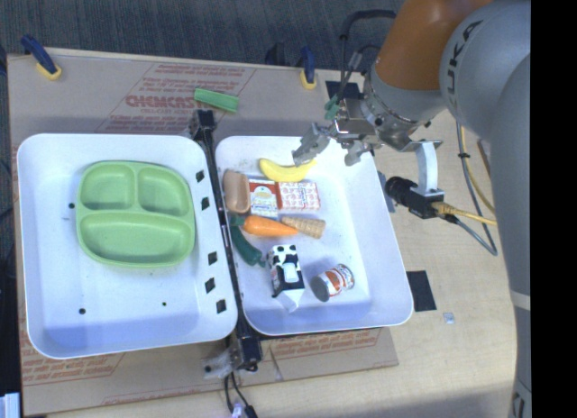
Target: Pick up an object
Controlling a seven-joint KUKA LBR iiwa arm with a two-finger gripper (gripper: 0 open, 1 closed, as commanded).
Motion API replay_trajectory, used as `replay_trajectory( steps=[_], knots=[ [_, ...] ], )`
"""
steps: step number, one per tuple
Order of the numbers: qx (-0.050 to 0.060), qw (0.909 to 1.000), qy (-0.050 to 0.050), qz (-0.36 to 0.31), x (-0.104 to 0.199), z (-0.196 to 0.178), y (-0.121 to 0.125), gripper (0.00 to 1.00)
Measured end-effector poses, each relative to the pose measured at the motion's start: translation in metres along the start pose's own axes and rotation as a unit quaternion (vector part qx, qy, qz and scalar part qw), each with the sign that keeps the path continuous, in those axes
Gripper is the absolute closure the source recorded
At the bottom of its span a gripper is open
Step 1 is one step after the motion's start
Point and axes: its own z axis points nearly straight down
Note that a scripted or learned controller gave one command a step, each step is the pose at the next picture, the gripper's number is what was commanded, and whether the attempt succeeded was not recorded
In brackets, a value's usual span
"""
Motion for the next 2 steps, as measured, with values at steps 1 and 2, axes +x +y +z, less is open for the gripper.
replay_trajectory(
  steps=[1, 2],
  knots=[
    [-0.003, 1.0000, -0.001, 0.001, -0.046, -0.136, -0.004, 0.00],
    [-0.003, 1.0000, -0.001, 0.001, -0.060, -0.162, -0.071, 0.00]
  ],
)
